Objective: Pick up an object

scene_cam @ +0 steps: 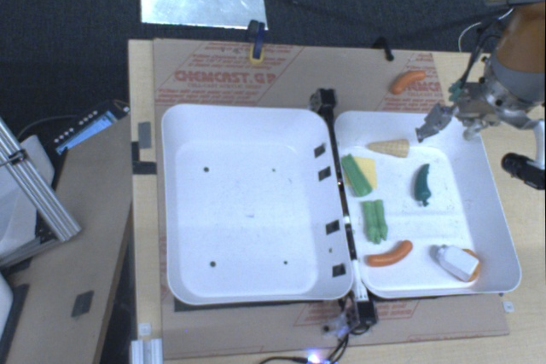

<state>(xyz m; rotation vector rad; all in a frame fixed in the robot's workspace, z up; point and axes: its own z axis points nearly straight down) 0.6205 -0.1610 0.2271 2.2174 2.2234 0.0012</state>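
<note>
The tabletop carries a cardboard sheet on which two shallow white bins sit side by side. The left bin lies toward nine o'clock and the right bin toward three o'clock, their inner walls meeting along a dark strip with clips.

The arm comes in from about two o'clock, and its hand hangs over the far rim of the right bin, near that bin's one o'clock corner. Two dark fingers stand apart from each other with nothing between them, so the hand is spread and grips nothing.

Inside the right bin, a pale cone-shaped piece lies at about eleven o'clock, just to the nine o'clock side of the hand. Below it, a green and yellow piece rests close to the bin's inner wall. A dark teal piece lies near the bin's middle. A green pod-like piece lies toward seven o'clock of the bin's middle, and an orange sausage lies at the six o'clock side. A white and orange object sits near the five o'clock corner.

A second orange sausage lies on the cardboard outside the bin, at its twelve o'clock side.
</note>
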